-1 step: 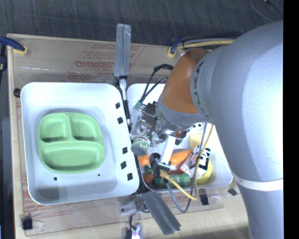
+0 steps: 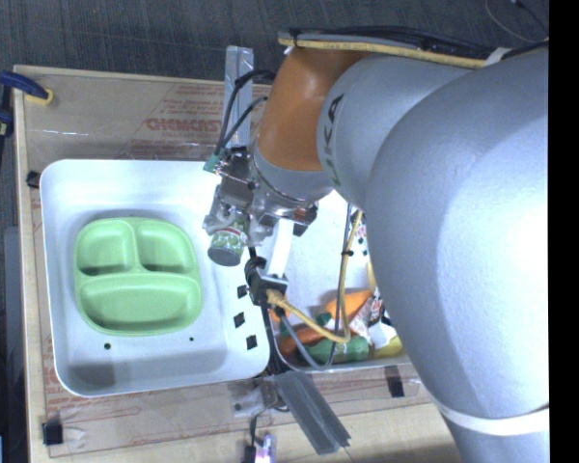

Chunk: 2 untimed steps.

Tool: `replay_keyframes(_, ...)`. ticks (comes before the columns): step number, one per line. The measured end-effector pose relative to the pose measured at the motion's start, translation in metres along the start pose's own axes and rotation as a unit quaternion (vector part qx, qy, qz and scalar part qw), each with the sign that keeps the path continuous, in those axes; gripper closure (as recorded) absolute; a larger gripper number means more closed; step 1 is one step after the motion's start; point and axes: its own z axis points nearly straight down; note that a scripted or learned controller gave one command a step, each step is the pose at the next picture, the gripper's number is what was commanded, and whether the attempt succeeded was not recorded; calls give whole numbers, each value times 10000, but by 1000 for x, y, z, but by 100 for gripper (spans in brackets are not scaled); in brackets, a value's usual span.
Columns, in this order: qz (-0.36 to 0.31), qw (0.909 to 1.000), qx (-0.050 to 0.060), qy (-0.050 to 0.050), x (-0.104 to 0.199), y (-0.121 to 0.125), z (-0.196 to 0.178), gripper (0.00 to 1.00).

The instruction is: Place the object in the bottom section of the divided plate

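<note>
Resting in left bin, green divided plate point(image 2: 137, 274) w/ three sections.

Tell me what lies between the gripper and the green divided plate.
In the camera view, only bare white bin floor lies between the gripper and the green divided plate.

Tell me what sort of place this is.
Probably a robotics lab's pick-and-place bench: a wooden bench carries two white bins, a green divided plate lies in the left one, and blue clamps grip the bench edge.
</note>
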Motion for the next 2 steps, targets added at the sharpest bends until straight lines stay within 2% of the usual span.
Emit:
replay_keyframes(1, 1, 10000, 4, -4, 0, 0, 0, 0)
replay_keyframes(2, -46, 10000, 24, -11, 1, 0, -9, 100)
